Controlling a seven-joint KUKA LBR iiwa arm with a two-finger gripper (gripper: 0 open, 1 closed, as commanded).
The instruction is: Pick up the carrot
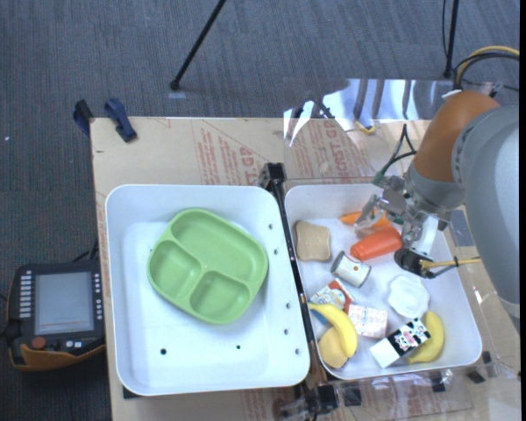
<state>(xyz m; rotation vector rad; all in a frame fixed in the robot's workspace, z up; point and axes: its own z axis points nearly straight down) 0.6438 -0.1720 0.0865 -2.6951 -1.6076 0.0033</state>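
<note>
Two shallow white bins sit side by side on the bench (202,143). At the near edge of the right bin (470,323) lie a yellow banana (337,327), a small pink packet (367,320), a black-and-white carton (401,341) and a second banana (431,337) against the near right corner. Just beyond these are a white round lid or cup (408,296) and a small tin lying on its side (351,269). A slice of toast (313,241) lies near the bin's left wall.

The left bin (127,323) carries a green divided plate (208,265), set toward its middle. On the floor beside that bin, at the view's left, rests a teach pendant (59,312) with a grey screen.

The carrot (376,245) lies in the far half of the right bin, orange, roughly level, its thin end pointing left toward the toast. A smaller orange piece (354,217) sits just beyond it. The jaws (394,220) hang directly over the carrot's right end, touching or nearly touching it; whether they are apart or together cannot be told. The grey arm with its orange band (451,139) reaches in from the right.

At the bench's far left corner sit two blue clamps (105,117). Beyond, on the dark carpet, stand tripod legs (206,29).
</note>
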